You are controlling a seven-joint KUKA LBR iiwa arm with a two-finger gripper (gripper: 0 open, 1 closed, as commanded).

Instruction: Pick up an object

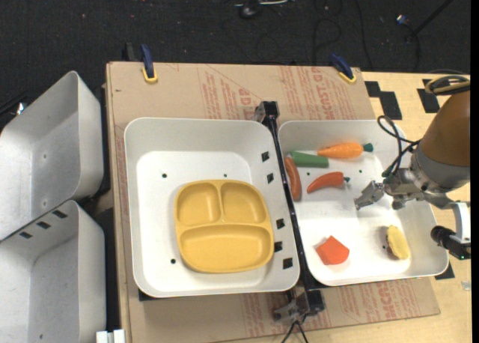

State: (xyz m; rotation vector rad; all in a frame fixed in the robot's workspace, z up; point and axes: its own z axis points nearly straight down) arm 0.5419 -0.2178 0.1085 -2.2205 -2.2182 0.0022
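The right bin (419, 265) holds several toy foods: an orange carrot (340, 150), a green piece (309, 159), a red pepper (325, 181), a reddish sausage (293, 178) by the left wall, an orange-red wedge (333, 251) and a yellow piece (397, 243). My gripper (372, 195) hangs low over the right half of that bin, right of the red pepper and above the yellow piece. Nothing shows between its fingers.
The left bin (150, 184) carries a yellow divided plate (223, 226). A black divider with clips runs between the bins (283, 199). The arm's orange band (453, 132) reaches in from the right. Grey tubs (45, 184) stand off the bench at the left.
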